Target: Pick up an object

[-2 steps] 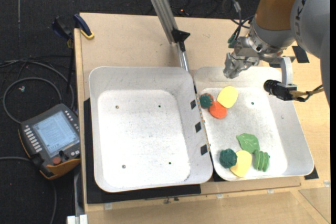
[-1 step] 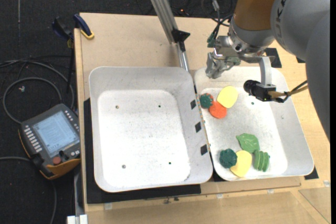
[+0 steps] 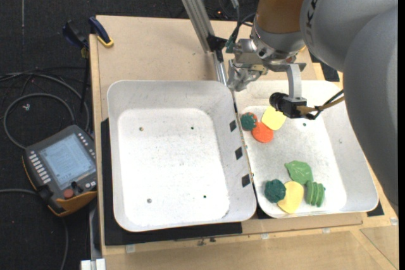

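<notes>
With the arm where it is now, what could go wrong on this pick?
1. The tool hangs by the rim of the right bin, at the corner next to the left bin; a straight descent could strike that rim.
2. The orange piece and yellow piece lie touching, so a grasp might nudge one away or catch both.

Letters "KA" on grey arm [image 3: 345,16]; pendant screen [image 3: 63,158] text unreadable
</notes>
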### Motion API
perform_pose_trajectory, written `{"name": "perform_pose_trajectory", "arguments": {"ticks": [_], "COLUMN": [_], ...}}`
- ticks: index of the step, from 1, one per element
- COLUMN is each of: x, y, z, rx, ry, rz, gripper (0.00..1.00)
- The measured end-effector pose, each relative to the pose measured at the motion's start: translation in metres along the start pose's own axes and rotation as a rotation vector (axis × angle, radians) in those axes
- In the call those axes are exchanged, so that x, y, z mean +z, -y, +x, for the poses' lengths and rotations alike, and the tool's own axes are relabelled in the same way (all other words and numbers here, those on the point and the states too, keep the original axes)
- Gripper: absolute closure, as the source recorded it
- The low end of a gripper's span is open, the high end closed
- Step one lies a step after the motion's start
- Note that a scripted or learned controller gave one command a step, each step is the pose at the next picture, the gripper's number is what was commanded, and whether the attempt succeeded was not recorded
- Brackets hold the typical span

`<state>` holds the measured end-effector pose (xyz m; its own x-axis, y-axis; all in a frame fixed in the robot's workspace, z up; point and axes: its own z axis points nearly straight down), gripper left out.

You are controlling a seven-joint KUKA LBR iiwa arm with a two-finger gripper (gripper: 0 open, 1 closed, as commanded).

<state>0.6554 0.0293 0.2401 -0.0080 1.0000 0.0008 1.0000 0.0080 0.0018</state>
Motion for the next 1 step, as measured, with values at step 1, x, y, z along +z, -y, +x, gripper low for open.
{"name": "perform_pose_trajectory", "arguments": {"ticks": [1], "x": [0.0093], "y": [0.0050], "z": [0.0490], "rx": [0.000], "ry": [-0.001], "rz": [0.004], "gripper": [1.00]}}
